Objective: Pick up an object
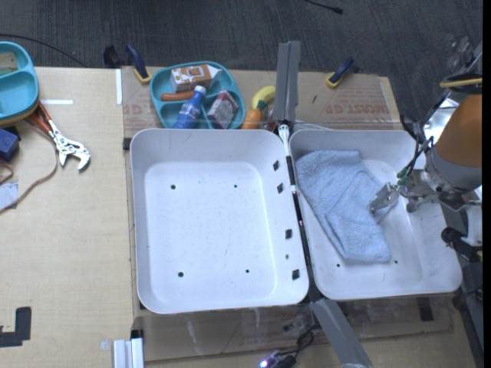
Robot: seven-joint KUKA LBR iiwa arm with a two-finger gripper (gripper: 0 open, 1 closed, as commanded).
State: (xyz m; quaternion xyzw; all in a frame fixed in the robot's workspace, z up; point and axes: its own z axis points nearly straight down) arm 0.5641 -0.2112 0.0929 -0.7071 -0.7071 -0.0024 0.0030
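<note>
Gripper [386, 199] w/ metal fingers hangs low at right edge of crumpled pale-blue cloth towel [341, 205] in right shallow white bin [430, 271], prob lining up a pinch; can't tell if open/shut.

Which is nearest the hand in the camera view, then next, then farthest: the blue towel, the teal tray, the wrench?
1. Blue towel, right bin, beside the hand.
2. Teal tray, behind the left bin.
3. Wrench, far left on the bench.
</note>
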